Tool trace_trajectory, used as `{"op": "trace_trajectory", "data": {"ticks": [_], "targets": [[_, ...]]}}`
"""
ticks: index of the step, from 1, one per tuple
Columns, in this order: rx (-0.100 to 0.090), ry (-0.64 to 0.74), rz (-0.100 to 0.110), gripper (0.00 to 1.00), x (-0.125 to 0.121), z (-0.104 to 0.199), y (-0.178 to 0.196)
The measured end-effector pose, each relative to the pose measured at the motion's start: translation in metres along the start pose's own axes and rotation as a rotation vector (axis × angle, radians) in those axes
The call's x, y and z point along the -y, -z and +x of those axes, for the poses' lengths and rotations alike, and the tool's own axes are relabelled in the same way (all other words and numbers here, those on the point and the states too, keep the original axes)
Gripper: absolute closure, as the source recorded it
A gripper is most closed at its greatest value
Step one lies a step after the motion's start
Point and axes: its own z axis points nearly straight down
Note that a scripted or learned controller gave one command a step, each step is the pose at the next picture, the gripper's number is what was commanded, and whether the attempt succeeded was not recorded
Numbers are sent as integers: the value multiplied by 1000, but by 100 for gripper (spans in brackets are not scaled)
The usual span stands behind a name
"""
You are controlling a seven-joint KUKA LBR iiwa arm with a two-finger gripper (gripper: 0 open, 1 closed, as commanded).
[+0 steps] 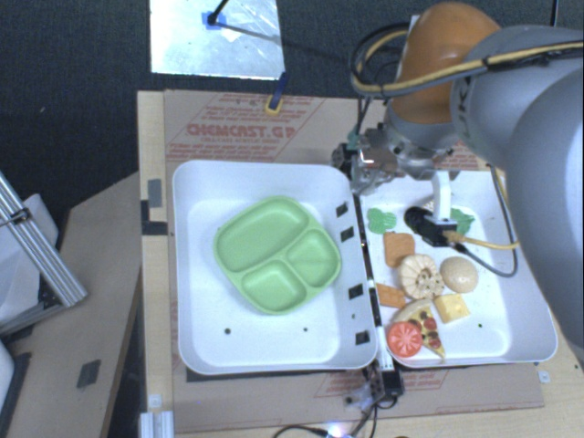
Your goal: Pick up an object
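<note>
The right bin (511,336) holds several toy foods. Among them are a green leaf (381,218), an orange square cracker (399,247), a ridged beige garlic bulb (421,276), a pale egg (459,275), a yellow cheese cube (452,307), a pizza slice (425,320) and a red tomato slice (404,338). My gripper (363,170) hangs over the far left corner of the right bin, next to the divider between the bins and just above the green leaf. The wrist body covers its tips.
A green three-compartment plate (277,254) lies in the middle of the left bin (201,336). A second green scrap (463,219) and a small orange piece (391,295) lie in the right bin. The big grey arm covers the right bin's far right side.
</note>
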Motion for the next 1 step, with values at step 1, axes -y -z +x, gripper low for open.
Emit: {"op": "trace_trajectory", "data": {"ticks": [1], "targets": [[0, -1, 0, 100, 4, -4, 1]]}}
